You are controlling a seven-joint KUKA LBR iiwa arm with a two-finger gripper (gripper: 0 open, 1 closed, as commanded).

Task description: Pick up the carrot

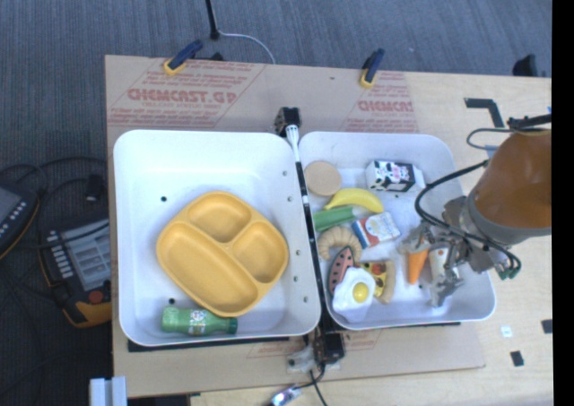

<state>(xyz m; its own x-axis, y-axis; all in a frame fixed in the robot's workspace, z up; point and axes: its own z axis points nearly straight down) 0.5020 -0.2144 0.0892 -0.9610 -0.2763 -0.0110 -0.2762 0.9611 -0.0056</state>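
Note:
The carrot (417,266), a short orange stub, lies on the floor of the right bin (466,310), towards its front right. My gripper (432,270) hangs low over that spot on the arm reaching in from the right, with its metal parts right beside the carrot's right side and touching or nearly touching it. The grey wrist and orange band (520,180) hide the bin's right wall behind it.
Left of the carrot crowd a fried egg (355,290), a watermelon slice (341,263), a croissant (336,238), a banana (354,201), a small box (381,228), a cow-print carton (392,175) and a tan disc (321,177). The left bin holds a yellow divided plate (222,252) and a green bottle (199,321).

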